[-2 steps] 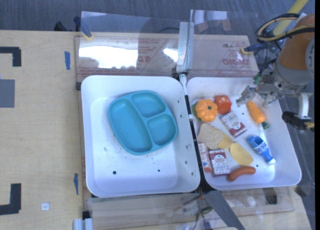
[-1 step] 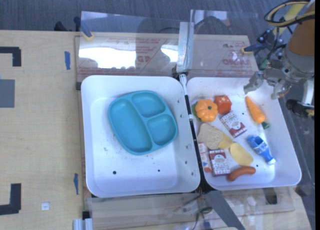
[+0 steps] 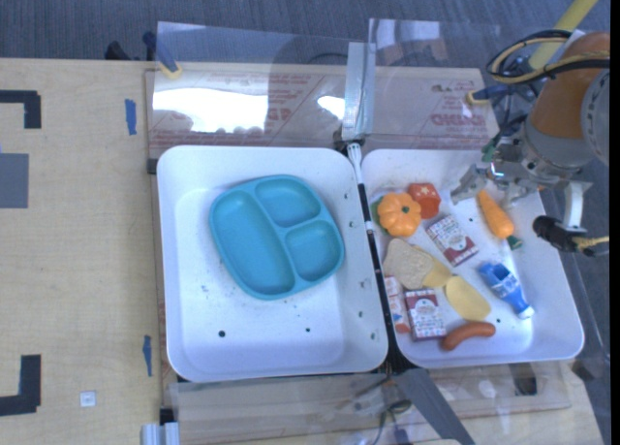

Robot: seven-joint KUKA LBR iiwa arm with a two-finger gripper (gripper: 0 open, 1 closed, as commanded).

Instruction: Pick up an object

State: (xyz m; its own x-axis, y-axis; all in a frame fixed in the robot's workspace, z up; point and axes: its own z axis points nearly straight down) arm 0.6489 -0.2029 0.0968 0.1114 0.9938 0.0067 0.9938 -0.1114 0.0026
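we judge the task barely begun: nothing is lifted, and every object lies in its bin. our gripper [image 3: 481, 179] sits at the upper right of the right bin [image 3: 557, 336], its fingers spread and released, with nothing between them. the nearest candidate is the carrot [image 3: 495, 216], lying just beside the fingertips on the bin floor, tilted from upper left to lower right. close by we see a small pumpkin [image 3: 399, 213], a red tomato [image 3: 424, 196] touching it, a little red-and-white carton [image 3: 450, 238], a blue bottle [image 3: 506, 287], a sausage [image 3: 468, 334] near the front wall, and some flat pale pieces in the middle. the left bin [image 3: 194, 336] holds a blue divided plate [image 3: 276, 236], well apart from the gripper. what remains, as we see it, is the whole grasp: settle over one item, close on it, and raise it clear.
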